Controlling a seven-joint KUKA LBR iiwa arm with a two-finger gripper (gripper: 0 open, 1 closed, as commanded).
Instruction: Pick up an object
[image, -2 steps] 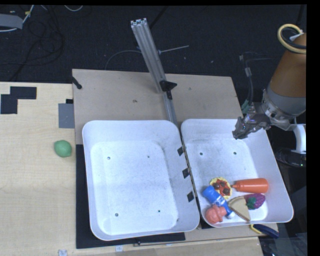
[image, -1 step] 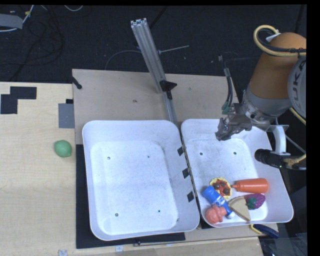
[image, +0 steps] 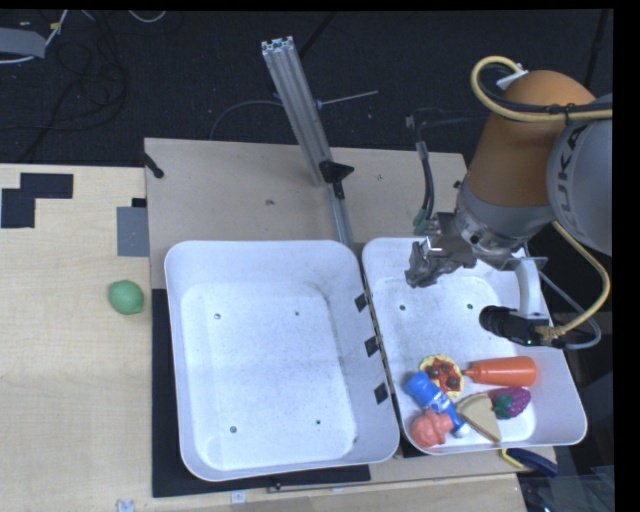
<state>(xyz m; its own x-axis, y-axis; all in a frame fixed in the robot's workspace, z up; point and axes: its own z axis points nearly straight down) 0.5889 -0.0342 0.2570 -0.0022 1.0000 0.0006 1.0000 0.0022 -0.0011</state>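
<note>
My gripper (image: 425, 268) hangs over the far part of the right bin (image: 470, 300), with nothing visible between its dark fingers. Toys lie clustered at the near end of that bin: an orange bottle-shaped toy (image: 500, 372), a yellow and red piece (image: 441, 373), a blue figure (image: 428, 390), a pink lump (image: 431, 428), a tan wedge (image: 480, 415) and a purple piece (image: 512, 402). They sit well below the gripper in the view, apart from it.
The left bin (image: 265, 350) lies beside the right one, joined by black clips (image: 370, 345). A green ball (image: 126, 297) rests on the bench left of the bins. A slanted metal rail (image: 305, 120) stands behind them. A black cylinder (image: 505, 322) on the arm hangs over the right bin.
</note>
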